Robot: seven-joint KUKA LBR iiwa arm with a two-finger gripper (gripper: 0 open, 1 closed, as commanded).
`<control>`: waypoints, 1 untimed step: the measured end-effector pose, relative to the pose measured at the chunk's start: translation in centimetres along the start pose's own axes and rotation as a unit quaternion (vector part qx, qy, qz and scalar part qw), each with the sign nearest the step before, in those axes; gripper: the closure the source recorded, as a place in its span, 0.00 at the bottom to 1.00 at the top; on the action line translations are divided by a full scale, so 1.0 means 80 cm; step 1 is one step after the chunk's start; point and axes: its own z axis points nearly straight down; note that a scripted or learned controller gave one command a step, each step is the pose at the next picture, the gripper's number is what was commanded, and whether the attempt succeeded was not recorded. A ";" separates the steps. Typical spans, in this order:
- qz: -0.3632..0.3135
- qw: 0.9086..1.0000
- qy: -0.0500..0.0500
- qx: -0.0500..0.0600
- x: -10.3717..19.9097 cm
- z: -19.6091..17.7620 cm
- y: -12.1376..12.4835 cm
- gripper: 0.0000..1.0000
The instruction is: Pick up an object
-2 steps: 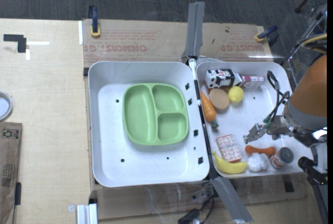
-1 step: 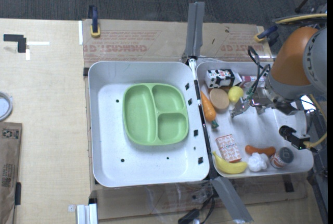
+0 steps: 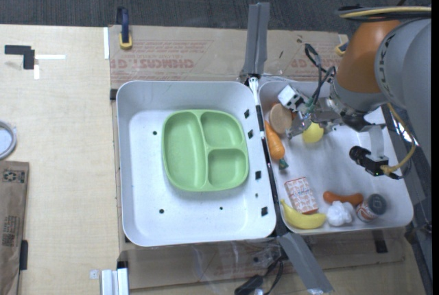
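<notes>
My gripper (image 3: 299, 121) is low in the far left part of the right bin (image 3: 384, 218), reaching in from the right under the grey arm with its orange band. A yellow lemon-like ball (image 3: 313, 133) lies right against its near side, and a tan round piece (image 3: 279, 118) sits just to its left. An orange carrot (image 3: 275, 143) lies along the bin's left wall. Nearer the front are a red-patterned packet (image 3: 300, 194), a banana (image 3: 302, 219), a white lump (image 3: 338, 215), an orange piece (image 3: 343, 197) and a small round can (image 3: 375, 204).
The left bin (image 3: 137, 218) holds a green divided plate (image 3: 205, 149). A black cable part (image 3: 367, 159) hangs over the right bin's right side. Cardboard lies behind both bins, and a metal divider runs between them.
</notes>
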 end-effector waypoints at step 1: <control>-0.001 1.000 -0.001 0.000 -0.001 -0.012 0.000 1.00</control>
